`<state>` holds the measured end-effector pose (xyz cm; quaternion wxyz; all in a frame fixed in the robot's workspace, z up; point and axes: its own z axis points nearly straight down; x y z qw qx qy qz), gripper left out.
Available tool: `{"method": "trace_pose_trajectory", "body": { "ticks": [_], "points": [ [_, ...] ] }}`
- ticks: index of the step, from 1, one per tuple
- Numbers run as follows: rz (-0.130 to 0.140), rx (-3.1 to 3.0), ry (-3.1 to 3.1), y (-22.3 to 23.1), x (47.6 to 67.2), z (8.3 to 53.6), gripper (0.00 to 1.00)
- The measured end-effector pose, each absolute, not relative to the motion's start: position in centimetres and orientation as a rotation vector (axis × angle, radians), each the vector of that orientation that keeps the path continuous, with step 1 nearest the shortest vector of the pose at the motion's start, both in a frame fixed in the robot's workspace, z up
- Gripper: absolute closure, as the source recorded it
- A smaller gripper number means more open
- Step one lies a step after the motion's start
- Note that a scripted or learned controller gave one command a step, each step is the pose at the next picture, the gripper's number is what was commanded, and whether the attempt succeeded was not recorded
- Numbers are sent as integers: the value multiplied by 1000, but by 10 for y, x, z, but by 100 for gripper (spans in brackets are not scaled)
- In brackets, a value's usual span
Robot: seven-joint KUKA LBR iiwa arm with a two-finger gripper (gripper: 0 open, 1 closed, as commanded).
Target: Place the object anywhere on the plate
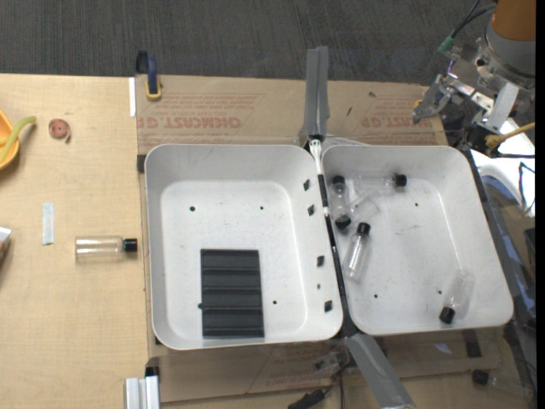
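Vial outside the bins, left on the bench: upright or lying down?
Lying down. The clear vial rests on its side on the wooden bench, its black cap pointing toward the left bin.

My wrist [509, 24] wore its orange band above a grey collar. Below it sat a cluttered head of pale metal brackets and dark fittings, with thin black cables looping off and a small green mark near one.
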<state>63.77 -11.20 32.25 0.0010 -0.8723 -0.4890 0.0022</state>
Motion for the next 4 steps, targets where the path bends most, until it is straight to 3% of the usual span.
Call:
{"method": "trace_pose_trajectory", "body": {
  "ticks": [1, 2, 3, 4],
  "points": [
    [5, -2612, -1746, -191, 592, 415, 0],
    [6, -2745, -1527, -110, 604, 423, 0],
    [7, -2735, -1545, -207, 604, 440, 0],
    [9, -3098, -520, -144, 647, 439, 0]
  ]
}}
